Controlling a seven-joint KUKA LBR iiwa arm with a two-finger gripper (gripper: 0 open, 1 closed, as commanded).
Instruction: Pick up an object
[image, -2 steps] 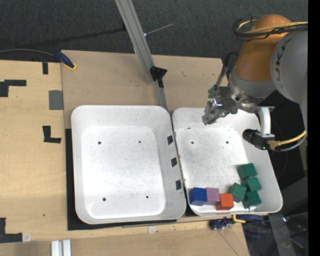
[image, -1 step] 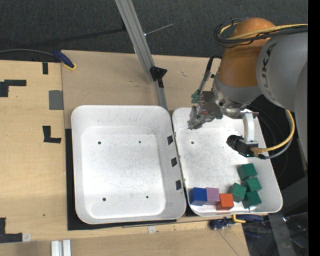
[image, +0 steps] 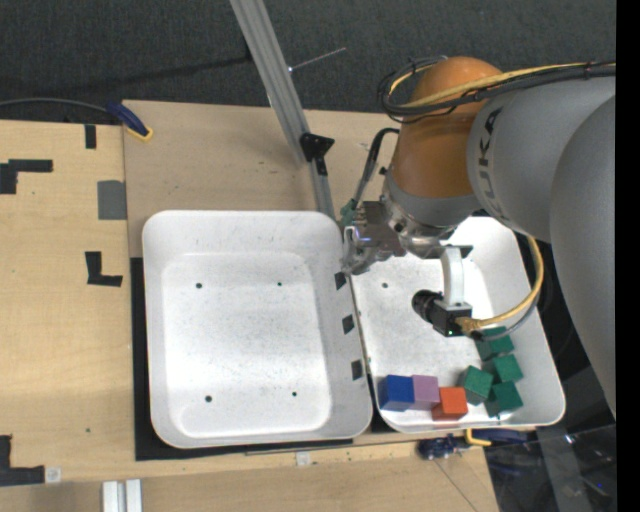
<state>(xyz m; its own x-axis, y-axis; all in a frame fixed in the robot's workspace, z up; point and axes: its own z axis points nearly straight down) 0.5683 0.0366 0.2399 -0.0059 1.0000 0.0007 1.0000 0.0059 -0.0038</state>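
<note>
Small blocks lie along the near edge of the right bin: a blue block, a purple block and an orange block side by side. To their right lie green blocks, bunched in the near right corner. My gripper hangs from the orange-banded wrist over the far left part of the right bin, close to the rim shared with the left bin. It is well away from the blocks, and I see nothing in it.
The left bin sits beside the right one, their rims touching. A slanted metal pole with a black clamp rises behind the bins. The arm covers the far right part of the right bin.
</note>
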